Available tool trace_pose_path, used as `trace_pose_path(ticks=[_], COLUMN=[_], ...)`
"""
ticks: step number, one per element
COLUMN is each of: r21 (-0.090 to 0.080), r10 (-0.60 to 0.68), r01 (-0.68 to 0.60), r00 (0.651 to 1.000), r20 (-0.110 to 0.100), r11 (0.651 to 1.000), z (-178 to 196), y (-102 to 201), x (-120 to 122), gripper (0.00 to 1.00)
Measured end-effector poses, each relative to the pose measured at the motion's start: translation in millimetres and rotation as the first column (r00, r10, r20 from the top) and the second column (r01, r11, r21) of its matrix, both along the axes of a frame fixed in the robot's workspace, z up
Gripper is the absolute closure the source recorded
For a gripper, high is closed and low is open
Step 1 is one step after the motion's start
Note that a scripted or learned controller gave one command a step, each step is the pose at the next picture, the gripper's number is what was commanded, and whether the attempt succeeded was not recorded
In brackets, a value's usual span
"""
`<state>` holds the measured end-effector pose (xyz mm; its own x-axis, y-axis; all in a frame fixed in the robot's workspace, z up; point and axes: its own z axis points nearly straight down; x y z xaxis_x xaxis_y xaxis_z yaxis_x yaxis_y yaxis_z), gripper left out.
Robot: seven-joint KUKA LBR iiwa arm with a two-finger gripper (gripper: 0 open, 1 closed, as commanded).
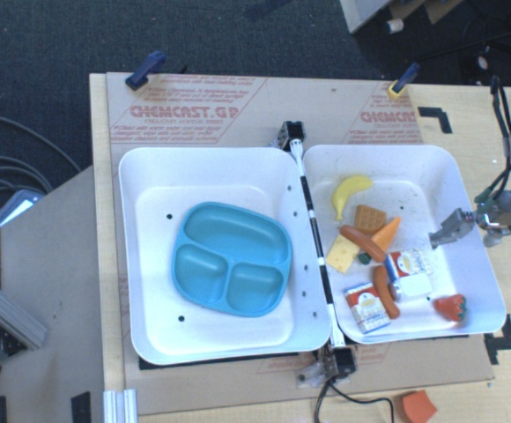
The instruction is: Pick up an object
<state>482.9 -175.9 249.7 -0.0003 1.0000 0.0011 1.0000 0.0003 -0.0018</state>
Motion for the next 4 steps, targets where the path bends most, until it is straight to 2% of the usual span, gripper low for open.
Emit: trace_pose_path(ticks=[1, 2, 3, 4], r21=[-0.001, -0.001, 0.0, -0.001], r10=[-0.001, -0.002, 0.001, 0.0], r01=[0.001, 0.002, -0.001, 0.0], r00=[1.0, 1.0, 1.0, 1.0], r20=[0.002, 0.003, 0.001, 0.001], r11=[1.0, 1.0, 1.0, 1.0], z=[-165.3, -155.6, -65.4, -65.4], y=[7.2, 7.2, 98.8, 98.6], x=[-3.9, -3.6, -3.7, -3.7], gripper=[0.0, 1.0, 1.0, 0.0])
